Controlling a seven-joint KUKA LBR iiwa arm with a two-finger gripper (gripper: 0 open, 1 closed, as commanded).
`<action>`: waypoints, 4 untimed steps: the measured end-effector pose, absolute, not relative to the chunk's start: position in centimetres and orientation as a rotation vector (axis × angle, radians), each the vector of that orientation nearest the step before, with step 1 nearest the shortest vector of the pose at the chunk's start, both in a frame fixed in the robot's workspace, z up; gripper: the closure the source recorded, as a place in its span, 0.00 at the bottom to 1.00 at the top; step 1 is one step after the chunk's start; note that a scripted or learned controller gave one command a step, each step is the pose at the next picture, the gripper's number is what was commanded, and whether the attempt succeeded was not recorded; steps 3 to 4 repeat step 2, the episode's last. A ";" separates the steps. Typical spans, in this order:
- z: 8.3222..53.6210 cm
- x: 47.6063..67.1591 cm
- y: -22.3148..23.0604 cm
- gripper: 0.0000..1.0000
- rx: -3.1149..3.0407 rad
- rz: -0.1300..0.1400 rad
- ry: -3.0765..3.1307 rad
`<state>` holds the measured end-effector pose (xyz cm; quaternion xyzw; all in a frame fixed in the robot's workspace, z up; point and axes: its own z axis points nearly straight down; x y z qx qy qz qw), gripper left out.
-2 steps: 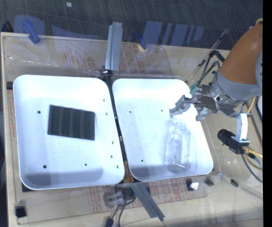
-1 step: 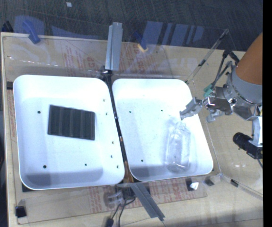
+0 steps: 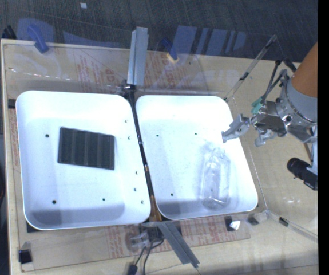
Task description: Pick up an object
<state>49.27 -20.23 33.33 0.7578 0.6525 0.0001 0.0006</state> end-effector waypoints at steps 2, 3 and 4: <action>35.7 48.8 -20.5 0.00 2.363 0.001 2.065; 35.7 48.8 -20.5 0.00 2.363 0.001 2.065; 35.7 48.8 -20.5 0.00 2.363 0.001 2.065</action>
